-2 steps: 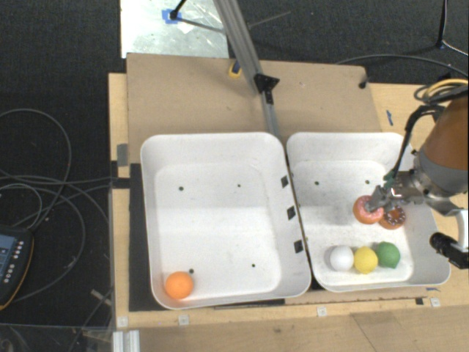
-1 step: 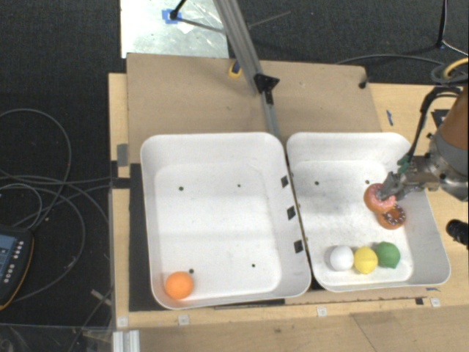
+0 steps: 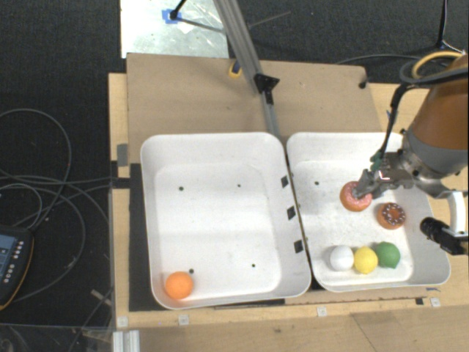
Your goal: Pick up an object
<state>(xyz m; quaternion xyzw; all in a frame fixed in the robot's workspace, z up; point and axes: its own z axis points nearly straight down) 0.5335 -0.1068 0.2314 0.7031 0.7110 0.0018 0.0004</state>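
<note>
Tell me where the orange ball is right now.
The orange ball lies in the left bin, in its near left corner, far from the white ball in the right bin.

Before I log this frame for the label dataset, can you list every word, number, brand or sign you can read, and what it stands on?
No text can be read in this view.
The dark handheld device with a lit screen at the left edge: its screen marks are too small and blurred to read.
The small blue tag on the floor at the top: no legible writing.
The two shallow white bins and the toys in them: no lettering visible.
</note>
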